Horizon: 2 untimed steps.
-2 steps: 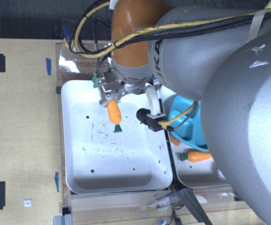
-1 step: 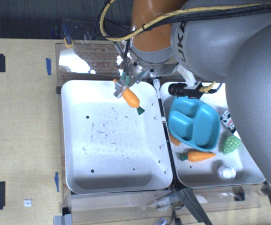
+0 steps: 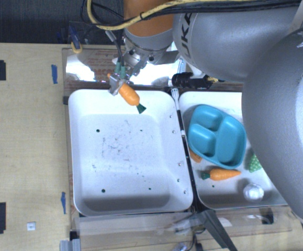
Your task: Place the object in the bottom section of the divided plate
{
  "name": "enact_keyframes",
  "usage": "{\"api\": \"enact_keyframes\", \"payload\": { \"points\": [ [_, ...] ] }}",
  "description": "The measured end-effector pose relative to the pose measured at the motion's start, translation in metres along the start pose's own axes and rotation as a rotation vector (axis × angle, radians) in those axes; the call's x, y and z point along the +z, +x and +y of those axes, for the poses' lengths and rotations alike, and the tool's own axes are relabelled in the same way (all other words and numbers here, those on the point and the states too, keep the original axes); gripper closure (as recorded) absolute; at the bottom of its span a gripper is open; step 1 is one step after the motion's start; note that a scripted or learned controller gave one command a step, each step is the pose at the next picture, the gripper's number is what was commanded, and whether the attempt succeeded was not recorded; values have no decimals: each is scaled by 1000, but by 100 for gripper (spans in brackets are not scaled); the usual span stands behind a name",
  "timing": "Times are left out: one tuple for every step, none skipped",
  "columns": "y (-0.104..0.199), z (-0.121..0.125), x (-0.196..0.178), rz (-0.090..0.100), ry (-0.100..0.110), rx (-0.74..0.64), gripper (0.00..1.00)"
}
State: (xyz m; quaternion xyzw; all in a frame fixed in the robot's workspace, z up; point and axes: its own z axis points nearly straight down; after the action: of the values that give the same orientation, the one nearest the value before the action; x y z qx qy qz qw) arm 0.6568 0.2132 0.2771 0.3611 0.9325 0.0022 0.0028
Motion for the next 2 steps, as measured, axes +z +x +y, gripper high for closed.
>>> {"api": "enact_keyframes", "payload": {
  "points": [
    [41, -31, 41, 4, 10, 333, 100],
    [0, -16, 33, 1, 3, 156, 100]
  ]
}}
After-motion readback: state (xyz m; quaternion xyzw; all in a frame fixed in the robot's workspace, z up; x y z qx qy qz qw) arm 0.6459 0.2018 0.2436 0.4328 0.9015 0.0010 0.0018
